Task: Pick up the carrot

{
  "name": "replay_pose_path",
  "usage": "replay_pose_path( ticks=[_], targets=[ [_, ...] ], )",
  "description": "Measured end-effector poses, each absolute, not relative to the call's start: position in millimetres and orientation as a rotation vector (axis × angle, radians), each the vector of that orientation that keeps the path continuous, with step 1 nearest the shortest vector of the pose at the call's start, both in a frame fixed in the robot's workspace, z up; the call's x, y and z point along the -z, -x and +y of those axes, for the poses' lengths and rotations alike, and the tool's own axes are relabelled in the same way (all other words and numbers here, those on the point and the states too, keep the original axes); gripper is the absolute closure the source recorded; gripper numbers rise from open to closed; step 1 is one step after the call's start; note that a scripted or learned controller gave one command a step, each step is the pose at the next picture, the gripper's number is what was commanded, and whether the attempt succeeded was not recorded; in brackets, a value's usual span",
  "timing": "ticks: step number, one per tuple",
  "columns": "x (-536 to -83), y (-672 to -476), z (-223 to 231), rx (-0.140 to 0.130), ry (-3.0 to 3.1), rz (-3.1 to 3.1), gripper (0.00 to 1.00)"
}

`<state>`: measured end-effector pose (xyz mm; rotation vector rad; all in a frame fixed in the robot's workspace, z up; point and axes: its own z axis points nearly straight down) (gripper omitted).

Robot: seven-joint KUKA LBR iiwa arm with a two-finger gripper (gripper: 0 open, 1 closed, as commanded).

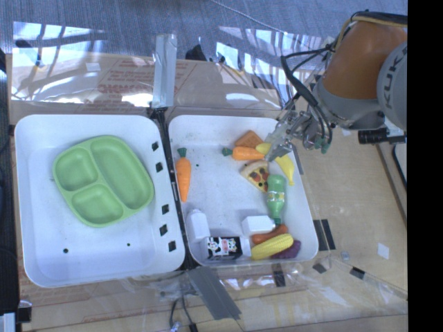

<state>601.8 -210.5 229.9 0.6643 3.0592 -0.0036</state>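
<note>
Right white bin (208, 126), orange carrot (183, 174), green top

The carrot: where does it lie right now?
The carrot lies in the right bin, along its left wall beside the divider, green top pointing away from the camera, apart from the gripper.

Carrot (183, 175) lies along left wall of right bin (208, 126), touching or nearly touching wall; approach from left blocked. Bare floor to its right, open down to white bottle (199, 223) and milk carton (223, 247) at near wall. Right half crowded: second carrot (247, 153), pizza slice (257, 176), green bottle (276, 196), corn cob (273, 246). Pincer (282, 142) over far right clutter. Left bin: green divided plate (104, 178) fills middle.
</note>
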Motion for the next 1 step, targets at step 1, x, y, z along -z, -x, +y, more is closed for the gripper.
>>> replay_pose_path(
  ticks=[1],
  targets=[
    [-98.3,-600.1,-183.8,-0.002,-0.325,3.128,1.00]
  ],
)
